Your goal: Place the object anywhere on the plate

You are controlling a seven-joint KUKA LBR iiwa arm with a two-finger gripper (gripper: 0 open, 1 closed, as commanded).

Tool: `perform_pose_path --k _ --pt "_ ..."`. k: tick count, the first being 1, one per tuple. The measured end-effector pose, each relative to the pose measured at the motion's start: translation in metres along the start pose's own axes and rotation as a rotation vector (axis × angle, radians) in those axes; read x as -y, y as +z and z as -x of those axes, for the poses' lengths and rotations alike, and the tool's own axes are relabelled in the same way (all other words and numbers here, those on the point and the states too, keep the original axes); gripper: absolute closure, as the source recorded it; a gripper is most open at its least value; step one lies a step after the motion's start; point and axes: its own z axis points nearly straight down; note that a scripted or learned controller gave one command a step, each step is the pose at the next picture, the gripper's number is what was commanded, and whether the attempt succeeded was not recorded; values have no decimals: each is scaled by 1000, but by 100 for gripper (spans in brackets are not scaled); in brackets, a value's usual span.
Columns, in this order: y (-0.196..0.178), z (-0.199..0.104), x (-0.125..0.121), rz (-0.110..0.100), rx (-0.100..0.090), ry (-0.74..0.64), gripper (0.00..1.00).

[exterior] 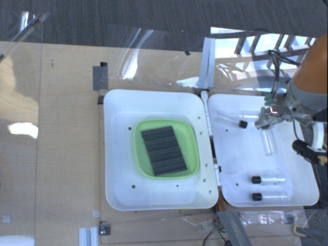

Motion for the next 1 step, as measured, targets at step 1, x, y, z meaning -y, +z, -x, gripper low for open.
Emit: perform_pose_path --k 1 --pt "4 -75 4 -4 -1 -97 100"
